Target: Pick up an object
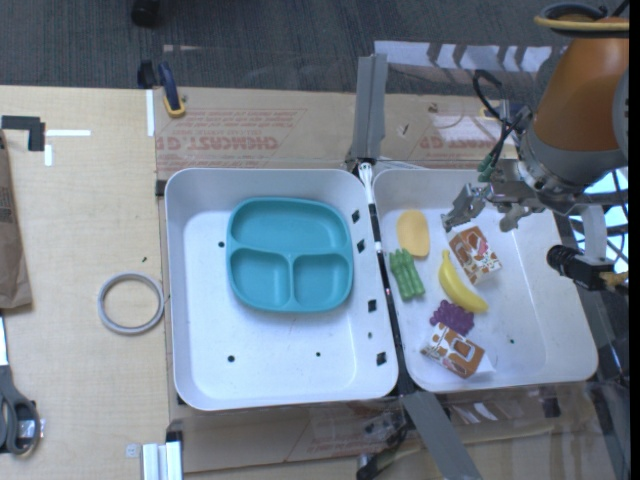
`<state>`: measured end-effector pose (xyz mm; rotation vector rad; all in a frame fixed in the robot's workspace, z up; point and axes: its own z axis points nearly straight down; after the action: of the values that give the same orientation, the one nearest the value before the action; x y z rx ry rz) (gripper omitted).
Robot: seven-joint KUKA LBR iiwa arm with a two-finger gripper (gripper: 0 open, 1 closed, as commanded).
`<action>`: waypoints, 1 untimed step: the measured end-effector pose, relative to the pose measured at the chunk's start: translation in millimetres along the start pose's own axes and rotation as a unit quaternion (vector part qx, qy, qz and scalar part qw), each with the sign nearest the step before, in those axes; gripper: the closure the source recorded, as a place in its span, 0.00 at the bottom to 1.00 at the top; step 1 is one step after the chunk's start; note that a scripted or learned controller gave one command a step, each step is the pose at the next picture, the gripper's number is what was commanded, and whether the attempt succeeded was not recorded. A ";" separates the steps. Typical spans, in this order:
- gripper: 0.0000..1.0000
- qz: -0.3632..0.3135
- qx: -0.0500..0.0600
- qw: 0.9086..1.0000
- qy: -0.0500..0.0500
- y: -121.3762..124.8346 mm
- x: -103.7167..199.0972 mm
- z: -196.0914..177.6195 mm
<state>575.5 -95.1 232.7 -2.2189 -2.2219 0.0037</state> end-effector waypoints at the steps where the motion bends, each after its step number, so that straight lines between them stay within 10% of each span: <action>1: 0.00 -0.009 -0.014 1.000 -0.003 14.5 -27.9 118.2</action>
<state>589.8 -123.0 114.4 -2.2162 -2.2593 -0.0210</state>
